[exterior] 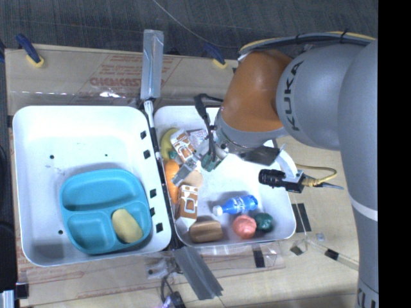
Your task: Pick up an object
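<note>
Two shallow white bins side by side on the worktop (pixel 321 249), seen from the near edge back. Nearest in the right bin (pixel 282 226): a brown bread-like roll (pixel 205 230), a red ball-like fruit (pixel 243 226) and a dark green round item (pixel 262 222) in a row along the front wall, with a small water bottle (pixel 236 205) with a blue label lying just behind them. Further back, a brown-and-white snack box (pixel 188 201), an orange item (pixel 171 172), a printed packet (pixel 183 147) and a yellow banana-like piece (pixel 168 141) crowded against the left wall. Tool (pixel 207 161) down among this cluster, just beside the packet and box; cannot tell how far open, nor whether anything is gripped.

Left bin (pixel 26 172): a blue sectioned tray (pixel 96 194), with a yellow potato-like object (pixel 127 225) in its near right compartment.

Judged for the step in hand: best to settle on one item clear of its neighbours, centre over it, close squarely, then lift straight up. Crowding by the wall probably risks a pinch on two things at once or a slip off a glossy wrapper.
</note>
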Robot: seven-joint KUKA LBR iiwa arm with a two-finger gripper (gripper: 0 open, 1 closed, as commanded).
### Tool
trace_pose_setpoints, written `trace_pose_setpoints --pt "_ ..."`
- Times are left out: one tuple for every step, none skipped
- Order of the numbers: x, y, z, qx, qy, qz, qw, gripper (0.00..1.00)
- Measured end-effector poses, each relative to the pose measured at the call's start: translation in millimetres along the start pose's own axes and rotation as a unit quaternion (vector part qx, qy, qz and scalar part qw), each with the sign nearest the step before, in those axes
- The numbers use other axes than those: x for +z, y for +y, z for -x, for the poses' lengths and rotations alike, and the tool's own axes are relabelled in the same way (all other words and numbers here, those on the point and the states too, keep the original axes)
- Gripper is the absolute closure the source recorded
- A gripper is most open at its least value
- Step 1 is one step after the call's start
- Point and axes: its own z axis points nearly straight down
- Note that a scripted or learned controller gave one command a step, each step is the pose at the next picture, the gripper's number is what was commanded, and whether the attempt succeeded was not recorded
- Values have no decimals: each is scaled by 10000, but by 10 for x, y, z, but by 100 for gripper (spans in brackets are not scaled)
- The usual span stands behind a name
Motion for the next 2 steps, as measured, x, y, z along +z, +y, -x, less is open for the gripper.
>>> trace_pose_setpoints --pt "-1741 -162 -197 -170 -55 39 9998 0" --pt "-112 -388 -377 -900 23 -21 9959 0"
